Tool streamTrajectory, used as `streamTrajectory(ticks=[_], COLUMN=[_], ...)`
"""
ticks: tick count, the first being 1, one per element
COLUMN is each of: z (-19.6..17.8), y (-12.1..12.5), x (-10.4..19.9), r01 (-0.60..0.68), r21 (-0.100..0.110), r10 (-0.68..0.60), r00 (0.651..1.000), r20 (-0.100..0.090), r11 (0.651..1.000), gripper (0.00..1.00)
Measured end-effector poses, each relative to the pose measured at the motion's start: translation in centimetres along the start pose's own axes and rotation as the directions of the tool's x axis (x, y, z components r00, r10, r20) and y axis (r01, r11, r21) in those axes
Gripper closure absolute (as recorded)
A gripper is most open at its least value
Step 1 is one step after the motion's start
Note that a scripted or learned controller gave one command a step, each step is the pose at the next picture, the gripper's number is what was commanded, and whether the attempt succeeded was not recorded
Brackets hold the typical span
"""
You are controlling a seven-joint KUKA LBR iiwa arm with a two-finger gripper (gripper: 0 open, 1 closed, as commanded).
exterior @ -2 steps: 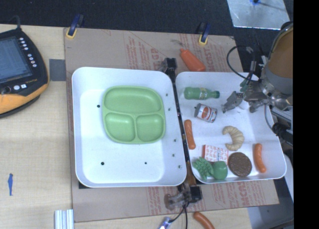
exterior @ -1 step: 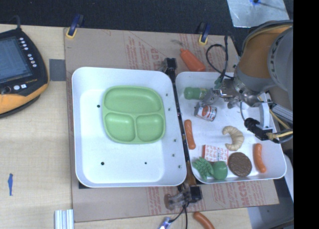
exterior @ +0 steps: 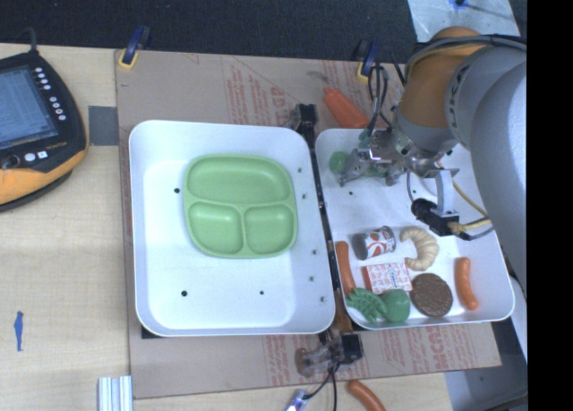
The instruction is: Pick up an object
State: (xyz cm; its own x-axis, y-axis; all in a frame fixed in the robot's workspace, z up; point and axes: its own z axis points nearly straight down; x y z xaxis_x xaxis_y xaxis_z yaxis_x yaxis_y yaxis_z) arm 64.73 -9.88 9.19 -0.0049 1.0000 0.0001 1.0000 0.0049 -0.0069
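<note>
**Gripper low over the far end of the right bin, toys crowded at the near end**

From my remote seat I see the arm (exterior: 466,87) come in from the right, its orange band above the wrist, and the gripper (exterior: 380,163) sits low in the far end of the right bin (exterior: 497,311). I cannot tell how the hand is set; the metal parts and cables blur together there. A small green object (exterior: 339,162) lies just beside the gripper, on its left, and I cannot tell if they touch.

The other pickable things crowd the near end of that bin: a small can (exterior: 379,242) with a red and white label I cannot read, a red and white packet (exterior: 388,276) whose print is too small to make out, a croissant (exterior: 421,247), a dark brown round patty (exterior: 432,294), a green leafy toy (exterior: 379,305), and two sausages, one (exterior: 344,265) along the left wall and one (exterior: 465,282) near the right wall.

The left bin (exterior: 152,248) holds a green divided plate (exterior: 240,204). An orange carrot (exterior: 344,108) lies on the cardboard beyond the right bin. That cardboard carries faint red printing that I cannot read. A teach pendant (exterior: 31,127) with a lit screen rests on the bench at far left; its text is illegible.
</note>
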Motion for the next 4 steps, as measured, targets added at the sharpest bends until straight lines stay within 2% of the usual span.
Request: streamTrajectory(ticks=[1, 2, 3, 4], z=[-0.1, -5.0, -0.2, -1.2], y=[0.8, -17.2, -10.8, -10.8], x=[-8.1, -7.5, -9.5, -9.6], r01=[0.004, 0.000, 0.001, 0.005], r21=[0.009, -0.003, -0.003, -0.002], r10=[-0.004, 0.000, -0.001, -0.005], r00=[1.000, 1.000, 1.000, 1.000], r20=[-0.016, 0.000, 0.001, 0.002], r11=[1.000, 1.000, 1.000, 1.000], gripper=[0.00, 0.00, 0.00, 1.00])
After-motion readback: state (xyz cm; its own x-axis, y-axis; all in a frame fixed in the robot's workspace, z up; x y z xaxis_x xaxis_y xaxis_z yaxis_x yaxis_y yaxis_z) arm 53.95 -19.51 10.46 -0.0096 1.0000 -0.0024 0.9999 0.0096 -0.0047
